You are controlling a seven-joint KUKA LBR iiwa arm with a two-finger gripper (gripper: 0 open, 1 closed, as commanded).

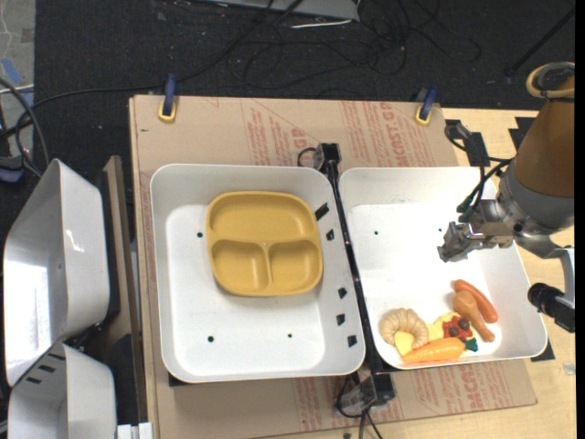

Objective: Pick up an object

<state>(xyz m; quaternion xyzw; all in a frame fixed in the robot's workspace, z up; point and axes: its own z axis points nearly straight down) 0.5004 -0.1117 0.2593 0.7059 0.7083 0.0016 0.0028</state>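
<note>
Nothing has been picked up yet, as far as this view shows. The gripper [454, 243] hangs over the upper middle of the right bin [402, 199], above bare white floor, and no object sits between its fingers; whether they are spread or pressed together I cannot tell from this angle, since they read as one dark cluster.

The likely targets lie in a heap at the near right corner of that bin: a sausage [475, 302], a croissant [403, 321], a carrot [433, 352] along the front wall, and some small bits (too mixed together to name) between them. The sausage is the nearest to the gripper, though the two are clearly apart.

The left bin [183, 337] holds a yellow tray [265, 242] with three compartments, lying flat and well apart from the arm.

So the whole pick seems to remain: move toward the corner pile, descend on one piece, close, and lift. The crowding near the wall could make a clean grasp awkward
</note>
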